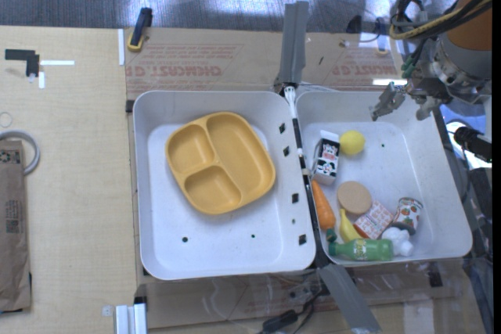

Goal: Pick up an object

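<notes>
- The grey two-finger gripper (401, 99) hangs over the far edge of the right-hand shallow white plastic bin (427, 160), toward its far right corner. Its fingers look spread apart with nothing between them.
- No object is picked yet; the candidates lie in that bin, mostly along its near edge and left wall.
- The small round yellow lemon-like ball (353, 141) sits apart from the rest, near the far left of the bin, beside the black-and-white printed carton (326, 159). I judge it light, firm and smooth, so it could roll or slip; take it across its widest middle.
- The carton looks light and stiff with flat faces, an easier hold across its narrow sides.
- The orange carrot-shaped toy (322, 203), tan round disc (355, 198) and green plastic bottle (359, 249) crowd together at the near edge, so gripping one risks nudging its neighbours.
- The left-hand white bin (156, 246) carries a yellow three-compartment plastic plate (220, 162).
</notes>
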You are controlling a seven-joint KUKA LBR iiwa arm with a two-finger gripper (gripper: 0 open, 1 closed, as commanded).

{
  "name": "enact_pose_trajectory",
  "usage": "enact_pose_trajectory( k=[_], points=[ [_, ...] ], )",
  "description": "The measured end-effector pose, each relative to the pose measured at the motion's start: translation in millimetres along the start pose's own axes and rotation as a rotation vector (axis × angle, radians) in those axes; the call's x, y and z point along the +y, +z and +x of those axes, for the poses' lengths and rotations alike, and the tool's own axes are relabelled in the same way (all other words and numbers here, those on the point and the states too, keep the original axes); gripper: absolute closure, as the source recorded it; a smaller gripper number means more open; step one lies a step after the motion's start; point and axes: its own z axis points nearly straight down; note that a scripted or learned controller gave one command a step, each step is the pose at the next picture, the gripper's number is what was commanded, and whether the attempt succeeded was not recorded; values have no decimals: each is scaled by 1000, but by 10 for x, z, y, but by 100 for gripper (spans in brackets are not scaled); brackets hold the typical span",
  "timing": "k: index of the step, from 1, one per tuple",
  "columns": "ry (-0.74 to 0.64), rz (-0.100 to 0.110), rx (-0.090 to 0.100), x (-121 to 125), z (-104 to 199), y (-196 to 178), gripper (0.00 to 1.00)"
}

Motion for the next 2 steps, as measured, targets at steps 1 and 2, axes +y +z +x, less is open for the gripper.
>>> enact_pose_trajectory(
  k=[1, 2],
  points=[
    [-89, 0, -1, -17, 249, 836, 0],
    [-104, 0, -1, 207, -204, 1550, 0]
  ],
)
